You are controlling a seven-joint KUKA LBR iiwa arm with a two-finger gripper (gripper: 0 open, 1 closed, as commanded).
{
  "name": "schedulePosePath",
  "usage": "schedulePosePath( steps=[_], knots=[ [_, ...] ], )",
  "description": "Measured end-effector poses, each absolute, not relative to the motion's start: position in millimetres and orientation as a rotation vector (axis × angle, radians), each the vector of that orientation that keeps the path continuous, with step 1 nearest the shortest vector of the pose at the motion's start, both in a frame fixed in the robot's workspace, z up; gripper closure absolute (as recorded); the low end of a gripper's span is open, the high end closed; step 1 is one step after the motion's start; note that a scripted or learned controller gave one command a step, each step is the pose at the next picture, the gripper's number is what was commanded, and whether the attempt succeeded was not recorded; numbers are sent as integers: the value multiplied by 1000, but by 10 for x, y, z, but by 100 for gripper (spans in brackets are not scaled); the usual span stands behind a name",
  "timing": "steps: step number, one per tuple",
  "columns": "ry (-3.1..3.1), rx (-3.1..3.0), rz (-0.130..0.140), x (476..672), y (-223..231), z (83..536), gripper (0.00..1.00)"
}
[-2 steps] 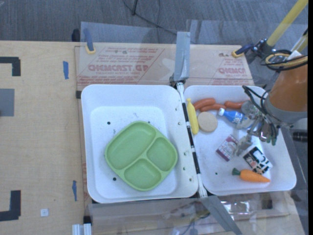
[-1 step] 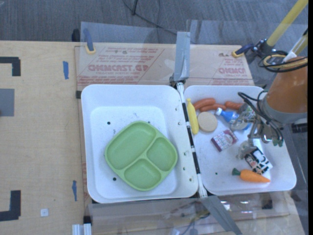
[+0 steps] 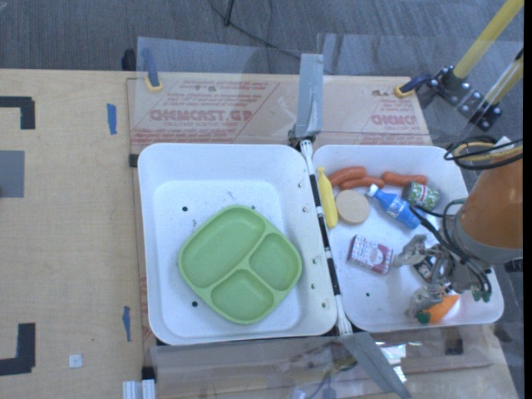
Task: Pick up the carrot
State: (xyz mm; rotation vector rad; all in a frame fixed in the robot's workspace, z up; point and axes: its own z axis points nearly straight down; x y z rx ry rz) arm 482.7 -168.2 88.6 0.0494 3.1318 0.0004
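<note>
Right bin (image 3: 391,302): carrot (image 3: 440,308) beneath fingers (image 3: 426,296).

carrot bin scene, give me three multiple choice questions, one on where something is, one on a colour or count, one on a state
1. Where does the carrot lie?
A. near corner of the right bin
B. on the green plate
C. on the bench outside the bins

2. How many compartments has the green plate?
A. two
B. three
C. five

3. How does the blue bottle rest?
A. upright
B. on its side
C. hanging from the gripper

Answers:
1. A: its orange body sits in that bin's near corner, by the gripper.
2. B: ridges split it into three wells.
3. B: it lies flat on the bin floor.
</note>
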Motion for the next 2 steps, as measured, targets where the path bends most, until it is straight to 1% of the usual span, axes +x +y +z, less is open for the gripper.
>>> schedulePosePath(
  steps=[1,2],
  knots=[
    [3119,52,-2,4870,-1685,1006,100],
    [3119,53,-2,4870,-1685,1006,0]
  ],
)
